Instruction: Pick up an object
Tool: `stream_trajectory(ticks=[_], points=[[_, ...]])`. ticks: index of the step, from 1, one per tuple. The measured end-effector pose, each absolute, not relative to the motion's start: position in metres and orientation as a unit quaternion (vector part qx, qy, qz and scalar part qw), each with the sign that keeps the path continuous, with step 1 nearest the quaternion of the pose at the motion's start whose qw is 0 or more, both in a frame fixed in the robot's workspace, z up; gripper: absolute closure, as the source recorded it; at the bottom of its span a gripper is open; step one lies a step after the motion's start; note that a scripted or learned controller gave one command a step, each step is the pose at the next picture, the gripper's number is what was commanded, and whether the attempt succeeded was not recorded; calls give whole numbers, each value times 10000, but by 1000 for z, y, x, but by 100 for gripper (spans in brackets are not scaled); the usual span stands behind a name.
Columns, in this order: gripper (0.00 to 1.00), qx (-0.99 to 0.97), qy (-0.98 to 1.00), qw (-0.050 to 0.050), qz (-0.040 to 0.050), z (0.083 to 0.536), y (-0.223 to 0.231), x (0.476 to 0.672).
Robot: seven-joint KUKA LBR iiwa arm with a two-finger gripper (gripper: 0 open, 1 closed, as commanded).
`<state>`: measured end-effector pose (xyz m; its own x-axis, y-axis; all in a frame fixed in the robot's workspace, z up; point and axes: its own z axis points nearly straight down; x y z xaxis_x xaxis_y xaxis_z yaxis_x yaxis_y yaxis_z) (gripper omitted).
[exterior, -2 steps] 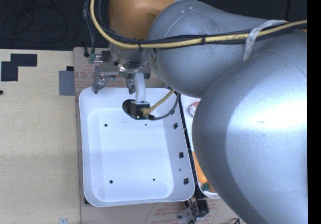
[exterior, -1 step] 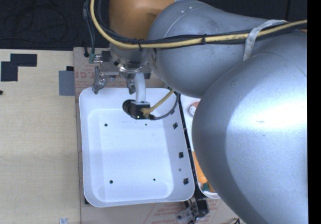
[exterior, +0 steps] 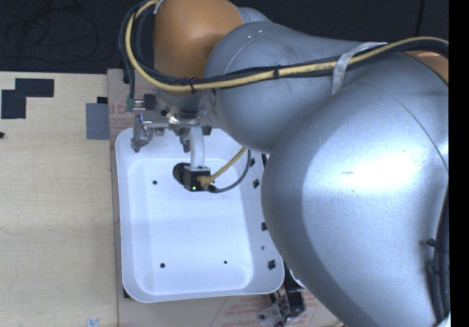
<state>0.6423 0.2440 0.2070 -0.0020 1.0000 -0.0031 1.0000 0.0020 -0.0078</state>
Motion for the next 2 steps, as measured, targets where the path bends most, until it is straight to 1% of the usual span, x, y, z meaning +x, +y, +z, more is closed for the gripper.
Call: stream_trajectory(ticks=[1, 2], points=[[0, -7060, -7082, 14, 32, 161, 244, 643], [0, -7073, -7069, 20, 44, 94, 225, 632]])
